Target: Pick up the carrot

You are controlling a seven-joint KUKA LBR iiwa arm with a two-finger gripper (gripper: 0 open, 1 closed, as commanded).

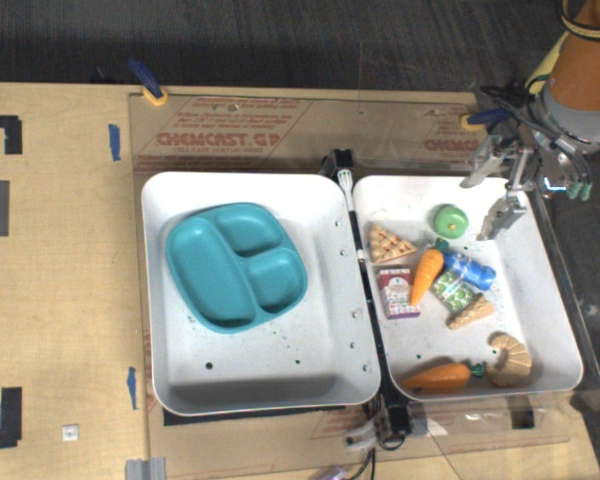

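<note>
Orange carrot (pixel 426 275), tapered, green-tipped

The counter (pixel 60 268) is of light wood, with black tape marks (pixel 2 133) at its left side and small blue tape pieces (pixel 114 141). Beyond its far edge lies a dark floor (pixel 280 18), perhaps carpet. The light is even.

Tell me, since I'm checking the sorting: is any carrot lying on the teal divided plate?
No: the teal plate sits in the left bin, while both carrots lie in the right bin.
</note>
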